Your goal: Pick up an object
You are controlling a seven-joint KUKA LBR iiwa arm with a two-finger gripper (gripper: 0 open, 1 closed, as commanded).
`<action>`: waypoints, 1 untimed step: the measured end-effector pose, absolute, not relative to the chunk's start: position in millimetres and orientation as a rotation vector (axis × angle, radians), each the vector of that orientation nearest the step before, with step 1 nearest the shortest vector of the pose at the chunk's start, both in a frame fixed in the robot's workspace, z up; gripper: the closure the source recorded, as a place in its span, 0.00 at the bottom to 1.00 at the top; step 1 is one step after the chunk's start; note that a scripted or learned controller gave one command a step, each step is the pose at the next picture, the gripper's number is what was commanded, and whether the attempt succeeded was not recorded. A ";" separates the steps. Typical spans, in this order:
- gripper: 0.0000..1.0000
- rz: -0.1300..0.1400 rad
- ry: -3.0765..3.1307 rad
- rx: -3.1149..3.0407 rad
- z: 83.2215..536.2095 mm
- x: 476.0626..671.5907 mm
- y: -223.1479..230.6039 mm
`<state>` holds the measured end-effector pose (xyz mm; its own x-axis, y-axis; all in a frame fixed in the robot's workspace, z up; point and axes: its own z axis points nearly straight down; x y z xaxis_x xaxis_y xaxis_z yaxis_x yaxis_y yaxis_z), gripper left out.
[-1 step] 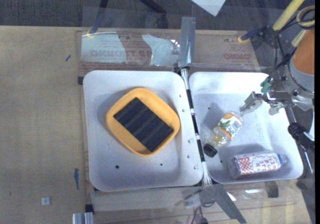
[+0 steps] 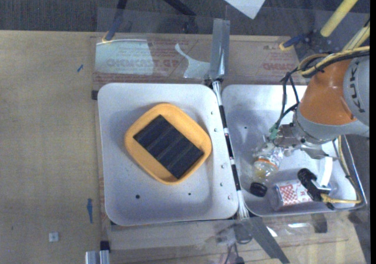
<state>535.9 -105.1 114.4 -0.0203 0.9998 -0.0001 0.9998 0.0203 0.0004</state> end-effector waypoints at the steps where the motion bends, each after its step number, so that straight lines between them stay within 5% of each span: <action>1: 0.00 0.040 2.331 2.043 102.0 517.7 -97.4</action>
